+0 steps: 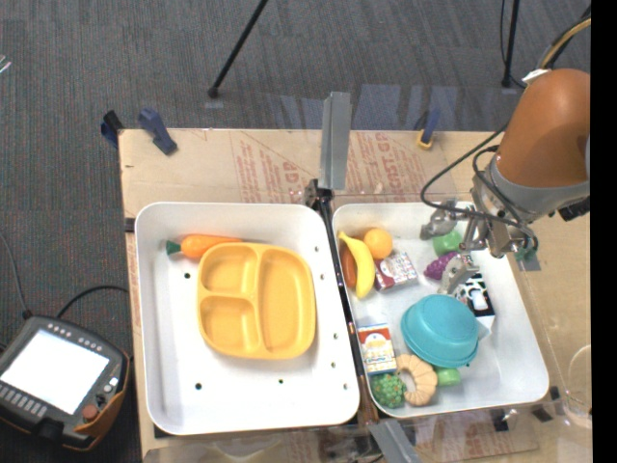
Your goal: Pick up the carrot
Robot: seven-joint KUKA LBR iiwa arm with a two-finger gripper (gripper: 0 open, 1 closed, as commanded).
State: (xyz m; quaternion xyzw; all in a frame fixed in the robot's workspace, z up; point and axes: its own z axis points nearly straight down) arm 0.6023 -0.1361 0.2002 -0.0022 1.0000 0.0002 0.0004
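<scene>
Though the carrot (204, 245) lies in the left bin (154, 355), toward its upper left corner, the claw (461, 258) hangs over the right bin (525, 355) at the right of the frame, well apart from it. The claw's fingers look spread apart with nothing between them, poised above a purple item (439, 266).

The carrot lies on its side, green stub at the left, orange body pointing right, and its right end meets or slips under the rim of the yellow tray (256, 299); I cannot tell which. It looks like a toy, so I judge it light, stiff and smooth, likely a bit slippery, and not fragile. Its taper means a grip near the thin end could squeeze it out of the claw.

The best hold is across the thick orange part just right of the stub, with the fingers closing from the upper and lower sides of the frame. There the bin wall above and the tray below leave little room, so a finger could catch on either.
</scene>
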